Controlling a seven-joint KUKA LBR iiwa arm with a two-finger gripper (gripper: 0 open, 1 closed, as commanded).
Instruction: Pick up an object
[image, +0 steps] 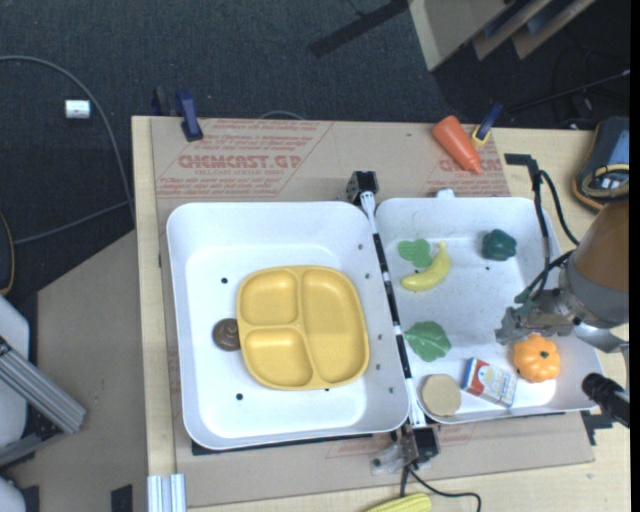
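The bench (250, 160) carried two shallow white bins side by side. The left bin (200, 240) held a yellow divided plate (300, 327) near its centre, with a small brown disc (226, 334) touching the plate's left edge. The right bin (460, 212) held the smaller items. The arm (608, 265) reached in over the right bin's right rim, and its gripper (530, 322) sat low over the bin floor near that rim. The fingers were dark and seen from above; how far apart they stood could not be told, and nothing was seen between them. A small orange pumpkin (536, 359) lay just below and beside the fingertips, very close but not between them. A red-and-white carton (489, 381) lay left of the pumpkin, and a tan round disc (440, 395) left of that. A yellow banana (429, 272) lay in the bin's upper left, overlapping a green leafy piece (413, 249). A second green leaf (428, 339) lay below it. A dark green object (498, 244) sat near the upper right.
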